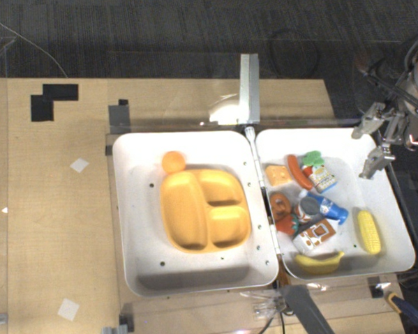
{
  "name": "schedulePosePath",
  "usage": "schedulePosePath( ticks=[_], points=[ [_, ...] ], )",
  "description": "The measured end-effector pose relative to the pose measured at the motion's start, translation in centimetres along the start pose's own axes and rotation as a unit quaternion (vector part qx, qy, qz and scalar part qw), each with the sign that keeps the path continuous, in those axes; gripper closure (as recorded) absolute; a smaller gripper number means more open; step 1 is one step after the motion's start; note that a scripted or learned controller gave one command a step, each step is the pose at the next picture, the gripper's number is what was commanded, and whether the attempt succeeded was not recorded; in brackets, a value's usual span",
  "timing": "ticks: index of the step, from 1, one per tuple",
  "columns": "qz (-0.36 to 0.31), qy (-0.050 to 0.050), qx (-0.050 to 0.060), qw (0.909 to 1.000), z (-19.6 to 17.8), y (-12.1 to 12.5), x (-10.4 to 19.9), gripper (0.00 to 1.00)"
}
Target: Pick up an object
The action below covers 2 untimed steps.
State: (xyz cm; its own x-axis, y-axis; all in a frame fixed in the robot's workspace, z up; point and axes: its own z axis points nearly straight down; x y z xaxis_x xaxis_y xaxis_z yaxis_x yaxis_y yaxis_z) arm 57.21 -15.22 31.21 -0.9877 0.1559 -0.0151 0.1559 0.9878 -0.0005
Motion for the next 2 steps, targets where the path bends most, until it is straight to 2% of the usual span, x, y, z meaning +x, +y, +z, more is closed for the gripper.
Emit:
schedulePosePath(
  ticks=[1,2],
  points=[
    [0.152,0.006,0.000,0.9883,12.3,-1.2,1.8,0.00],
    [0.211,0.001,0.000,0.9775,22.4,-1.1,-3.4,0.00]
  ],
)
